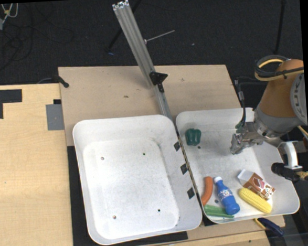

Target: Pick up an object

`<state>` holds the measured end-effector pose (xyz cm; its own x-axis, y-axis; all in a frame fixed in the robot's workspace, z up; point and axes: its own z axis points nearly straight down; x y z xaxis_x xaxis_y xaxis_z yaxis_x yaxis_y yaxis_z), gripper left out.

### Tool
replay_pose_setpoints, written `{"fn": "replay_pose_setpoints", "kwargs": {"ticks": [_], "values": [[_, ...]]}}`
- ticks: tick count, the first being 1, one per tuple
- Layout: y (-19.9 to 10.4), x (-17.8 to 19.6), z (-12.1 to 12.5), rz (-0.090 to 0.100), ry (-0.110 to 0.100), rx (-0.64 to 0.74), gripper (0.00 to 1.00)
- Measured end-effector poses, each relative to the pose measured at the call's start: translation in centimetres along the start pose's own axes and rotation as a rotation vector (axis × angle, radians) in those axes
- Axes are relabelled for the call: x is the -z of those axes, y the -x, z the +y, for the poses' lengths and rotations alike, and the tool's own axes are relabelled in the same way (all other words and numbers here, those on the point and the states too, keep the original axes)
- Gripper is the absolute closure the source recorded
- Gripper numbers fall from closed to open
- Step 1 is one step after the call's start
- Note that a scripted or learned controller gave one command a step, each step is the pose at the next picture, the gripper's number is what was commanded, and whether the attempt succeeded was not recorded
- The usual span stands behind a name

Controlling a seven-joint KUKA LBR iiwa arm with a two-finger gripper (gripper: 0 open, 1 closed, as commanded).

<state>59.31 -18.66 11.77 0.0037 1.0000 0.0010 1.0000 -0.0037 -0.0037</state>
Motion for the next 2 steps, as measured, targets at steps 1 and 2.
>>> {"fn": "replay_pose_setpoints", "kwargs": {"ticks": [1,2], "values": [[-0.1,4.2,-0.1,-0.002,0.006,0.003,1.00],[0.1,8.5,-0.5,-0.002,0.006,0.004,1.00]]}}
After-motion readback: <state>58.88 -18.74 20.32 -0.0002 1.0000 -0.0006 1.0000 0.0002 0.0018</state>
